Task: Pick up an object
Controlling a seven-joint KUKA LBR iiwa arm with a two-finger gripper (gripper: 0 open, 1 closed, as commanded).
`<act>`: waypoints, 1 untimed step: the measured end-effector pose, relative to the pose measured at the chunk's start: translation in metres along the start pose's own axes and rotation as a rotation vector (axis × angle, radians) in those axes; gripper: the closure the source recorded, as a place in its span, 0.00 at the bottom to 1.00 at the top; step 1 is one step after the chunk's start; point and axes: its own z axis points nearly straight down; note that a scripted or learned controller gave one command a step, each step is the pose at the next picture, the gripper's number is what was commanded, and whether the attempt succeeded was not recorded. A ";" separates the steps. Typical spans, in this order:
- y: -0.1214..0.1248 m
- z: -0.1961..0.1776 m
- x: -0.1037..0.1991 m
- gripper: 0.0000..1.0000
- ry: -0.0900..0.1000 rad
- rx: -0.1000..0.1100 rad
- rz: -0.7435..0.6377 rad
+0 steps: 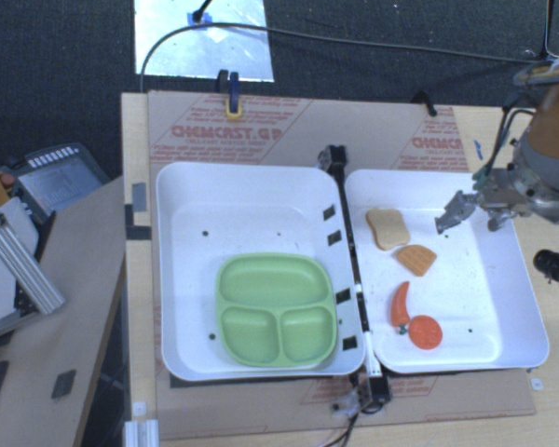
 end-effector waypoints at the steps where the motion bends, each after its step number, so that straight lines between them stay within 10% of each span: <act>1: 0.002 -0.007 0.000 0.00 -0.002 -0.012 -0.003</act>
